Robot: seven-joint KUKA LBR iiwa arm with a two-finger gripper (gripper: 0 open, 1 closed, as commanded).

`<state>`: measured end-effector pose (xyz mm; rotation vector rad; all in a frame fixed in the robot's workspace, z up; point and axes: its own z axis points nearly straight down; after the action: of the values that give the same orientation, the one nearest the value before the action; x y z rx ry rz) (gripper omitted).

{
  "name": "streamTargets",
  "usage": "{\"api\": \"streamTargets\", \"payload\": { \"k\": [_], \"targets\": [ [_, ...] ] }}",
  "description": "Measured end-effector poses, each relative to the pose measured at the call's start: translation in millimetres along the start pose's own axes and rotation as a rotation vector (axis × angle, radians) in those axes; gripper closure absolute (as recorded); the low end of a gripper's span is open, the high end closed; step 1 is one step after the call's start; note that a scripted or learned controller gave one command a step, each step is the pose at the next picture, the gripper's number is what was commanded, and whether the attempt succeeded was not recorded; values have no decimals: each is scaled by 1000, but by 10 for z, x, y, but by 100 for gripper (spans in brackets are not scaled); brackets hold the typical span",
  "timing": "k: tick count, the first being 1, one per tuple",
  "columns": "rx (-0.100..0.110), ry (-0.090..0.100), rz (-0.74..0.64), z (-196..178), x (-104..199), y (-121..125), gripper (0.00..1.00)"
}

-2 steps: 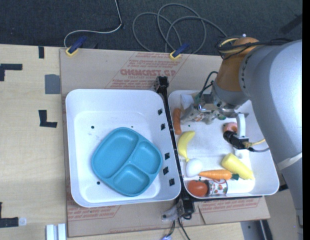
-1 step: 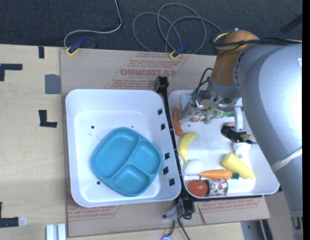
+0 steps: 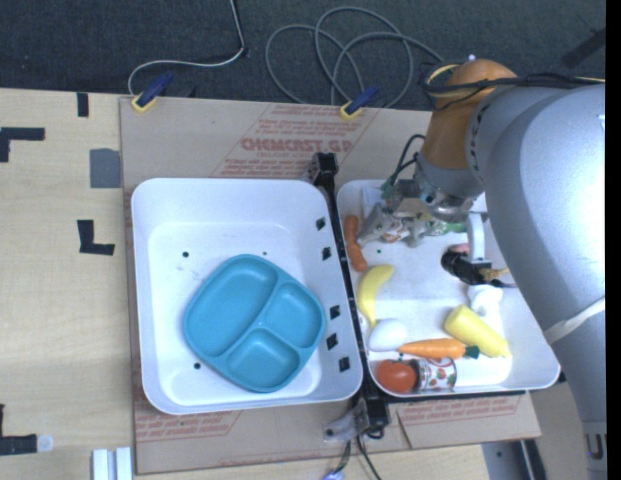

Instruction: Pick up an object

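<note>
**A:** How far along is the pick looking?

**B:** Early, by my reading. The gripper (image 3: pixel 402 223) is reaching down into the back part of the right bin (image 3: pixel 535 368), hanging over a small pale item there that is too blurred to name. Nothing is visibly sitting between the fingers, and I cannot tell whether they are apart or together; the wrist is crowding them.

**A:** So nothing is being lifted?

**B:** Not that I can see. Everything pickable is lying on the bin floor: the banana (image 3: pixel 373 288) just beside the left wall, the orange sausage-like piece (image 3: pixel 353 243) along that same wall, the carrot (image 3: pixel 432 348) near the front, the yellow wedge (image 3: pixel 477 331) to its right, the tomato (image 3: pixel 395 375) touching the small printed can (image 3: pixel 440 374) at the front edge, and a white egg-shaped piece (image 3: pixel 387 334) between banana and carrot.

**A:** And the other bin?

**B:** The left bin (image 3: pixel 150 208) is holding the blue divided plate (image 3: pixel 254 321), well apart from the arm.

**A:** What is remaining, then?

**B:** Judging from this, essentially the whole job: closing on something, then raising it clear of the bin.
</note>
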<state>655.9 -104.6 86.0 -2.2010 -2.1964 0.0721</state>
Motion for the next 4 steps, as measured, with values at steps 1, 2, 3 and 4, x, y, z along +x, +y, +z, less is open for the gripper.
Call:
{"api": "streamTargets", "payload": {
  "k": [1,2,3,4],
  "targets": [
    [19,4,-2,-64,13,-39,100],
    [-56,9,-3,-950,200,-786,100],
    [-54,10,-2,-940,201,-792,0],
    [-57,11,-5,-41,76,-253,0]
  ]
}}
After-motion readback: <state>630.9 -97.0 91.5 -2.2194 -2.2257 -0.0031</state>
